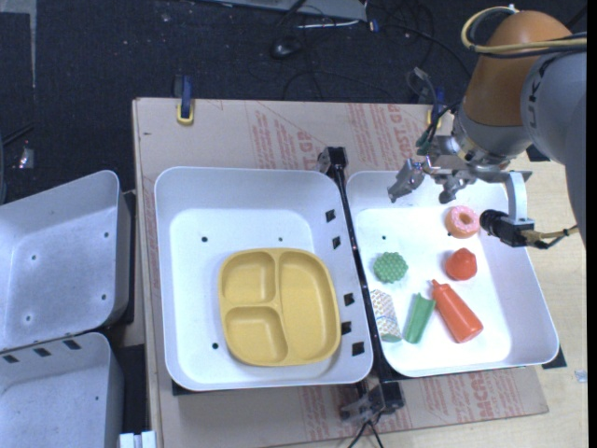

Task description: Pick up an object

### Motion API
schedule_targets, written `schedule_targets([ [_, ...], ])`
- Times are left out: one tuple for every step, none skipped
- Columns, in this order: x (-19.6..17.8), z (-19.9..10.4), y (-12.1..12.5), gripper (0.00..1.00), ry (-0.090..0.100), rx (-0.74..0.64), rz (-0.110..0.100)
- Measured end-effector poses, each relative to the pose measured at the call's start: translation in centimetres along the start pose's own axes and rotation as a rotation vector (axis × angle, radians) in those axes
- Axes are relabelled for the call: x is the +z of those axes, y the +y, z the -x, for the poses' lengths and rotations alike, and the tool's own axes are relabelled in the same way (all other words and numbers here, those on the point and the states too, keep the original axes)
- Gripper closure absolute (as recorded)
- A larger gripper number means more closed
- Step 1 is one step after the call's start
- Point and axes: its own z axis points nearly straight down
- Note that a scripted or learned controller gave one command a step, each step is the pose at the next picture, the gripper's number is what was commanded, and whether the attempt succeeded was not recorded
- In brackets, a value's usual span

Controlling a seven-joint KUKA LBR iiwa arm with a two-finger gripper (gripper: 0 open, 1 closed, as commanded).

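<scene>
A dark, speckled floor strewn with cables surrounds the pale bench board with red print, and on it you have two shallow white bins side by side.

Your two-finger gripper hangs over the far edge of the right bin, below the grey arm with the orange band. Its fingers stand spread apart, with nothing between them and nothing touching them.

The things you could pick all lie in the right bin, six in all, one of each:
- A pink ring-shaped doughnut toy lies nearest the gripper.
- A red rounded toy fruit sits just in front of the doughnut.
- An orange-red bottle-shaped toy lies on its side.
- A green cylinder-shaped toy lies just beside the bottle shape.
- A green knobbly round toy sits towards the divider.
- A small pale patterned packet rests against the wall next to the left bin.

The left bin holds one yellow plastic plate with three compartments.

The packet's pattern is too fine to read, and you cannot tell what fruit the red toy is. Two white panels at the left are cut off by the frame edge.
</scene>
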Motion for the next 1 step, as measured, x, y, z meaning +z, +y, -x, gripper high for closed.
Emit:
schedule_targets([
  [4.53,-0.28,0.62,0.0,0.0,-0.002,-0.002],
])
